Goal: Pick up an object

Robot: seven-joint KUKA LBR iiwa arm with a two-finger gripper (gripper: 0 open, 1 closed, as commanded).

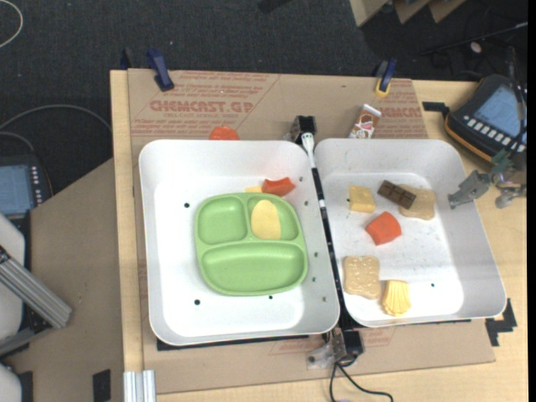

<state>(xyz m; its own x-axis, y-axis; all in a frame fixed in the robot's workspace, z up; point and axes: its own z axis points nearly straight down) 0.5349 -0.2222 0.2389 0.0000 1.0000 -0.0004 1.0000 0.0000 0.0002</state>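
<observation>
The right bin (469, 249) holds a yellow cheese block (361, 199), a brown chocolate bar (397, 194), a tan bread piece (421, 206), a red block (383, 228), a square cracker (362, 276) and a ridged yellow piece (396, 297). In the left bin (167, 224) a green divided plate (249, 258) carries a pale yellow piece (265, 219) in its upper right compartment. An orange-red piece (279, 186) lies just behind the plate. My grey gripper (484, 189) hangs over the right bin's far right rim, to the right of the bread piece and apart from it.
A small brown-and-white carton (365, 122) and an orange disc (223, 133) lie on the cardboard behind the bins. Blue clamps (159, 69) hold the board's back edge. A black handheld pendant (490, 117) sits at the far right.
</observation>
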